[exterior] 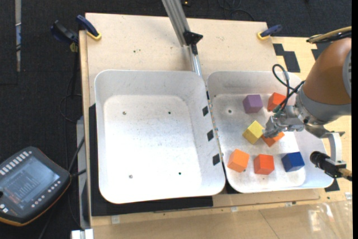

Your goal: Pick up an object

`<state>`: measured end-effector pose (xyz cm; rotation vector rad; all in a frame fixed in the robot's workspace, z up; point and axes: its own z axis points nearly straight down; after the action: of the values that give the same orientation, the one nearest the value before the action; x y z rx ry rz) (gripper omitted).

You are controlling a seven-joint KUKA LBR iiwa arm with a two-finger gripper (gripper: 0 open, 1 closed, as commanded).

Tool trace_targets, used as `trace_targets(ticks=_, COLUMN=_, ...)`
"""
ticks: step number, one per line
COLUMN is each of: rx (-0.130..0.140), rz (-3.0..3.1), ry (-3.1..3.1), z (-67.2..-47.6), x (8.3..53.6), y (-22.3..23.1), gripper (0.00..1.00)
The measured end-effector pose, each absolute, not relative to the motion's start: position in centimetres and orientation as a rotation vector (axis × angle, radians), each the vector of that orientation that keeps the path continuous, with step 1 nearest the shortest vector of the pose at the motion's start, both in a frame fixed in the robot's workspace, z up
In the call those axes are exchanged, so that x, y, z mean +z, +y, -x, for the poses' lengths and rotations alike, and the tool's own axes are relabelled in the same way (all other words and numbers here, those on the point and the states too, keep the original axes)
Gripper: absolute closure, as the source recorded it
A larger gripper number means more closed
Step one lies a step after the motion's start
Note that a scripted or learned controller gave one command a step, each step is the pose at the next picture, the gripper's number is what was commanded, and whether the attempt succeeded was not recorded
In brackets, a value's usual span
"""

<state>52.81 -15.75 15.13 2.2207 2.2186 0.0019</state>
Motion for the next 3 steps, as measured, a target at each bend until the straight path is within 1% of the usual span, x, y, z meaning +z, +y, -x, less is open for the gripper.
trace_targets(ticks=1, rx=0.004, rz=-2.216, ry=2.219, z=-52.6, x=19.5, y=-16.0, gripper=1.00)
trace_targets(ticks=2, rx=0.003, rz=-2.217, ry=2.221, z=-52.7, x=21.2, y=-16.1, gripper=1.00)
trace_targets(ticks=3, rx=0.005, rz=-2.211, ry=2.230, z=-52.9, x=22.5, y=-10.7, gripper=1.00)
